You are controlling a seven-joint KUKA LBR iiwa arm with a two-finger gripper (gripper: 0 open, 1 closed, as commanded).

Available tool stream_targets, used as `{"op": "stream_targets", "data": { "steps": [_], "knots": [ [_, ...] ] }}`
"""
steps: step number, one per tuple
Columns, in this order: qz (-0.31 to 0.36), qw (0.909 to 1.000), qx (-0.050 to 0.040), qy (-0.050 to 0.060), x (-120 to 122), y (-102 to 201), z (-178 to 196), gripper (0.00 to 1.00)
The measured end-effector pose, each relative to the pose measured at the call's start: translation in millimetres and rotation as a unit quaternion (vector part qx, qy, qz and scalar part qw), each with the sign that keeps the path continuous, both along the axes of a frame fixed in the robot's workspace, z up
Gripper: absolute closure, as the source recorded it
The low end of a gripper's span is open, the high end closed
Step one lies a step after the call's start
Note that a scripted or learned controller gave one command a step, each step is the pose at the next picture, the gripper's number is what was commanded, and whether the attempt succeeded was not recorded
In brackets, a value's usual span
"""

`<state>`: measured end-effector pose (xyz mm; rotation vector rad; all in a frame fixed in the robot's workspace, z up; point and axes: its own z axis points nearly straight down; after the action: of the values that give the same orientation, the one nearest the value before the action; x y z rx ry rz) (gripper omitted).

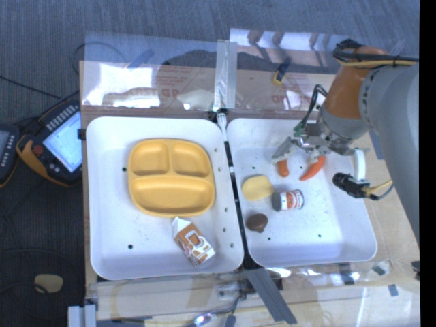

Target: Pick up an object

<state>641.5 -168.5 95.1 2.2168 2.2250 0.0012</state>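
Teach pendant (56, 144) on grey carpet (136, 5) left of bench, small tan object (48, 283) below it

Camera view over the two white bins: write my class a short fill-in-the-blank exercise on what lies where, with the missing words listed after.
1. The yellow divided plate lies in the ____ bin.
2. The small carton lies just below the ____.
3. The gripper hovers over the ____ bin, near two orange carrots.
4. The small jar lies on its ____.

Missing words: left; plate; right; side
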Motion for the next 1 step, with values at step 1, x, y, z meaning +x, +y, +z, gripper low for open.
{"op": "stream_targets", "data": {
  "steps": [1],
  "knots": [
    [0.001,1.0000,0.0004,0.001,0.2,1.3,8.8,1.00]
  ]
}}
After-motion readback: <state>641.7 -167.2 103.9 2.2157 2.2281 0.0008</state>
